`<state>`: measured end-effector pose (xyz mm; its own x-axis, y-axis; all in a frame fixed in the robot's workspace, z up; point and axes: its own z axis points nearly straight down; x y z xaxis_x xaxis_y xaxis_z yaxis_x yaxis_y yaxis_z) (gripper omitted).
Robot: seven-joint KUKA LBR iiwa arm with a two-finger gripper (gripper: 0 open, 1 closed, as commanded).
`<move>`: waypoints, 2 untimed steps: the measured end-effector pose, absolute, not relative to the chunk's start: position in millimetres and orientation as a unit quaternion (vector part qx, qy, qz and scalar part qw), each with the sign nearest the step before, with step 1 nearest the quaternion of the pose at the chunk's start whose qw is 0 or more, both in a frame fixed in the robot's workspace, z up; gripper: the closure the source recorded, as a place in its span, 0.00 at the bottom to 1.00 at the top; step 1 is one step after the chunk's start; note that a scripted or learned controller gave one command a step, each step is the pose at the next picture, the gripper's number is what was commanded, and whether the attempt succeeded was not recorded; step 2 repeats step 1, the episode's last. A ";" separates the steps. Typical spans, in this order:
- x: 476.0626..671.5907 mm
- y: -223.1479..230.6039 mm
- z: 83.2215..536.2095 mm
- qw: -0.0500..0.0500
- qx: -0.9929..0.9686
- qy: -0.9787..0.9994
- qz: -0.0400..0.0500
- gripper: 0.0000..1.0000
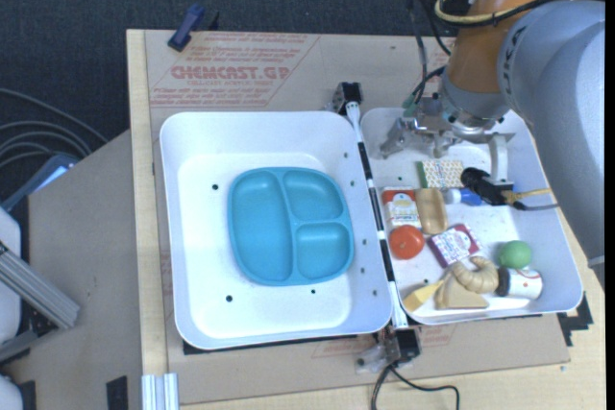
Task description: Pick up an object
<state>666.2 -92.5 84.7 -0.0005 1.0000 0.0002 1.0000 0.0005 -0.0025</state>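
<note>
White plastic is lining both bins: the left bin [192, 168] is holding a blue tray [288, 226], and the right bin [562, 254] is holding a jumble of objects, among them a red ball [405, 243], a green ball [516, 253], a checked packet [442, 173] and a croissant [473, 277]. The gripper [428, 134] is hanging over the right bin's far end, just beyond the checked packet, with nothing visibly between its fingers; whether it is released or clenched, I cannot tell.
</note>
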 end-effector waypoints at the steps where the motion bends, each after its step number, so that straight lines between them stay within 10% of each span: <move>1: 666.9 -92.3 95.4 0.000 -0.707 -0.707 0.000 1.00; 2: 666.9 -92.3 95.4 0.000 -0.707 -0.707 0.000 1.00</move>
